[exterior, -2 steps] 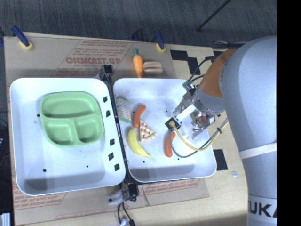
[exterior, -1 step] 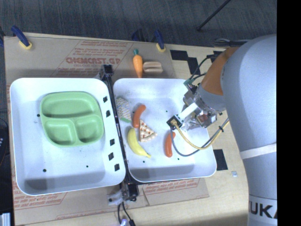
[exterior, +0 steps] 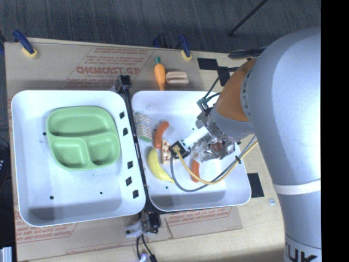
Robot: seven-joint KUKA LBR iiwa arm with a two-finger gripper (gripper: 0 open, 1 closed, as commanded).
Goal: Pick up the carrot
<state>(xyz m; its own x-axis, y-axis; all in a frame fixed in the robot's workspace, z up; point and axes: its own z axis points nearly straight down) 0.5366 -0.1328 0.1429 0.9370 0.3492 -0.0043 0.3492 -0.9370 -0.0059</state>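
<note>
Carrot lying on cardboard sheet behind right bin, outside it, green top pointing away from bin, just beside small tan bun-like toy. Gripper hanging low inside right bin, well apart from carrot; finger state hidden by wrist and cables, cannot tell. Right bin holding banana, orange-red sausage-like piece, small orange piece near gripper. Green divided plate sitting in left bin.
</note>
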